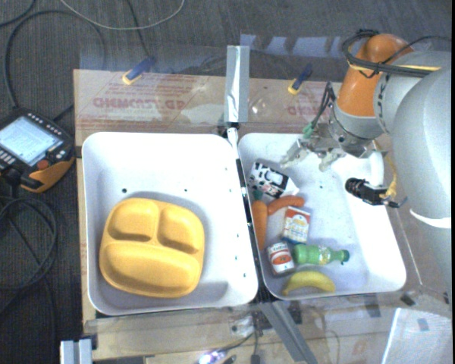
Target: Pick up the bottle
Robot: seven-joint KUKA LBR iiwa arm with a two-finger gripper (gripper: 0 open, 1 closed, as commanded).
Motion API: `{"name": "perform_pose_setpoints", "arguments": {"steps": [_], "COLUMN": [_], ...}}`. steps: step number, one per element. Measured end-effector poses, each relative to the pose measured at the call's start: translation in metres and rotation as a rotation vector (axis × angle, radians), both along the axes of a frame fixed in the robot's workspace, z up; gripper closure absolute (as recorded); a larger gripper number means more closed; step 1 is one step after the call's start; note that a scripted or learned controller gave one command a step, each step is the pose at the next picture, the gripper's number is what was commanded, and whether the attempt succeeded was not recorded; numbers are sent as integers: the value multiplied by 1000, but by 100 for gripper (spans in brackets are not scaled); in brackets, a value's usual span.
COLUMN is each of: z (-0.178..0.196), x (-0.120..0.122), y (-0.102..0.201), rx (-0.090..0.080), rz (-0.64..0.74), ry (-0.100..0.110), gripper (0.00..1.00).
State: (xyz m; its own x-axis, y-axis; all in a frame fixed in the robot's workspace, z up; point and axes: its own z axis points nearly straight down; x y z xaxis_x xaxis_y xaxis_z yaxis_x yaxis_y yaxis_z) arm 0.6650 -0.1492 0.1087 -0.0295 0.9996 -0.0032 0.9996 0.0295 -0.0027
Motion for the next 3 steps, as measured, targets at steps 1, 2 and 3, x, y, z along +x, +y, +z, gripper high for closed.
{"name": "perform_pose_setpoints", "arguments": {"steps": [1,2,3], "z": [19,-15,-5], "x": [-58,-149,-147], "y": [45,21,23], "rx": [-12,-1,3], "rz": [40,264,266], "ry": [-18,-7,-11], "gripper": [0,0,100]}}
